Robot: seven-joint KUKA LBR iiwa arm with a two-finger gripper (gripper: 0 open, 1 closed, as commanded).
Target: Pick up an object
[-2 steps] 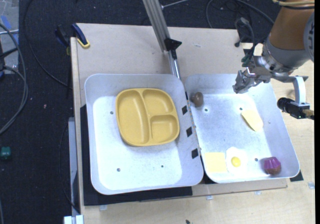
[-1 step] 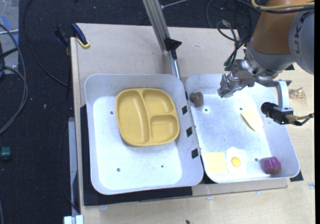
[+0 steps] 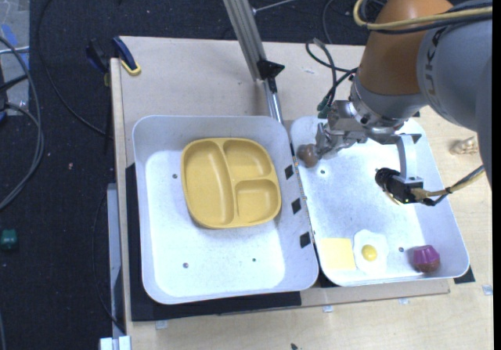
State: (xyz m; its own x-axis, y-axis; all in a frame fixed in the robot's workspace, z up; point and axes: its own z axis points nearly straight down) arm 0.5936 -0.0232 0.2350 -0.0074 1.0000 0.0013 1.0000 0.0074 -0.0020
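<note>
Where the right bin begins, the end effector touches a brown object.

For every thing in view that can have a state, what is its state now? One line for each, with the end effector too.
End effector: low over the right bin's left rim, beside a small brown object.
Small brown object: at the right bin's left edge, grasp unclear.
Yellow divided plate: flat, upright, in the left bin.
Fried egg toy: flat, yolk up.
Yellow cheese slice: flat.
Purple object: in the near right corner.
</note>
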